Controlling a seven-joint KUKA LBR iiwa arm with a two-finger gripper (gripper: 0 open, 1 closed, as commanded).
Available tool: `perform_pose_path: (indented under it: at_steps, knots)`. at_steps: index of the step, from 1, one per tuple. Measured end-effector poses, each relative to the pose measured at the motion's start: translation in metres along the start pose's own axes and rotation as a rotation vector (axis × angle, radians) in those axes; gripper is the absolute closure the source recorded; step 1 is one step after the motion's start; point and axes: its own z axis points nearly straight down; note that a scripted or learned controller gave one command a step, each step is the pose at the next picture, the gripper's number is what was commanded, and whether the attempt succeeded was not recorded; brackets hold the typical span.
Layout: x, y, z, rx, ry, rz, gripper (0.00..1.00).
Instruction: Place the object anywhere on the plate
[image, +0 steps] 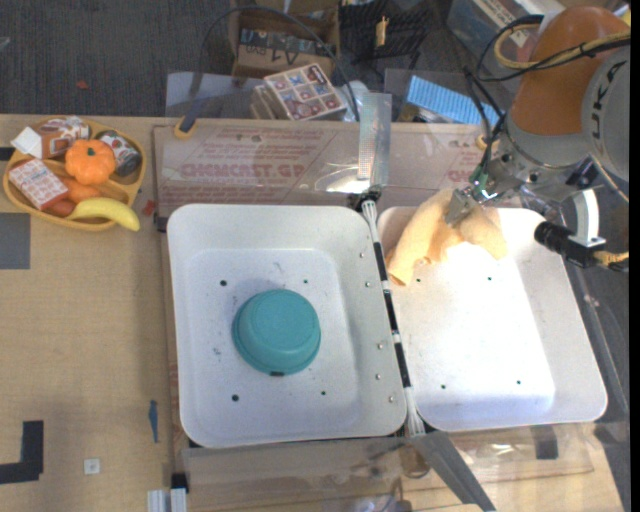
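Draping down from the gripper (463, 205), a pale yellow cloth (425, 240) hangs over the far left corner of the right bin (500, 340), its lower folds touching the bin floor close to the divider between the two bins. The upper part of the cloth bunches up to the gripper's tip, where it appears pinched between the fingers, which look closed on the fabric; a second lobe of the same cloth spreads to the right of the tip, along the bin's far wall. The teal plate (277, 330) lies upside-down or dome-like near the middle of the left bin (200, 250), well apart from the cloth and from the gripper, across the divider. The arm (560, 110) comes in from the right at the upper corner of the view, its orange band uppermost and the grey wrist below it angled down and to the left toward the right bin's far edge. A black cable connector juts out on the wrist's right side above the bin's far right corner. Beyond the bins, on the bench's far left, a yellow dish (70, 180) holds toy fruit, among it a banana and a small pumpkin.
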Motion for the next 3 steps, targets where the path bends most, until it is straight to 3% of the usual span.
perform_pose_path:
  at_steps: [1,3]
  knots:
    - [-0.001,0.001,-0.021,-0.002,0.0,-0.001,1.0]
    - [0.11,-0.02,-0.014,-0.003,0.002,-0.799,1.0]
